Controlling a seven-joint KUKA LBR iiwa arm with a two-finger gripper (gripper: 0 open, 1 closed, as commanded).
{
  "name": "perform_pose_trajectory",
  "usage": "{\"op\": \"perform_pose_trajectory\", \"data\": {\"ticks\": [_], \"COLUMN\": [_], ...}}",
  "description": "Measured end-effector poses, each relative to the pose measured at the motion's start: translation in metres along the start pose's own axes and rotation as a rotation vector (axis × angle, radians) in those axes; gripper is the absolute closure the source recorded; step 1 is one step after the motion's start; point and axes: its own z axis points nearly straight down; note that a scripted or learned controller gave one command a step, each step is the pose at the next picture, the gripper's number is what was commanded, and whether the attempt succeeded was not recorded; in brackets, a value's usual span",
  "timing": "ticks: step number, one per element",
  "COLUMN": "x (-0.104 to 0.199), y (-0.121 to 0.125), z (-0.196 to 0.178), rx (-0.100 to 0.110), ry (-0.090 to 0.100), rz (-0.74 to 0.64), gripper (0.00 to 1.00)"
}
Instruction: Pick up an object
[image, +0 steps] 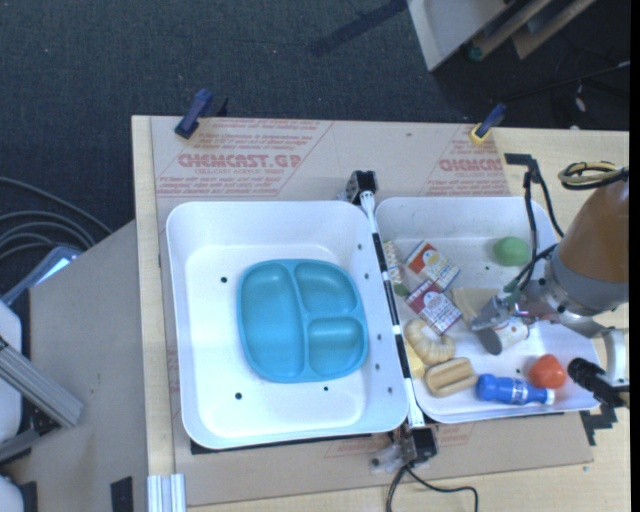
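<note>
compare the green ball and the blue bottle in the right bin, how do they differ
The green ball is round and plain green; the blue bottle is long, lying on its side, with a white cap end. The ball sits near the bin's far wall, the bottle near its front wall. Both lie loose in the right bin.

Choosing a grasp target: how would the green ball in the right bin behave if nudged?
The green ball looks round, so it would probably roll. It sits near the right bin's far wall, which may stop it.

Even bright light, slightly soft pic
</note>
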Motion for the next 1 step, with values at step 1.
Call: {"op": "perform_pose_trajectory", "data": {"ticks": [1], "x": [0.0579], "y": [-0.0375], "z": [-0.1615], "rx": [0.003], "ry": [0.000], "rz": [-0.001], "gripper": [1.00]}}
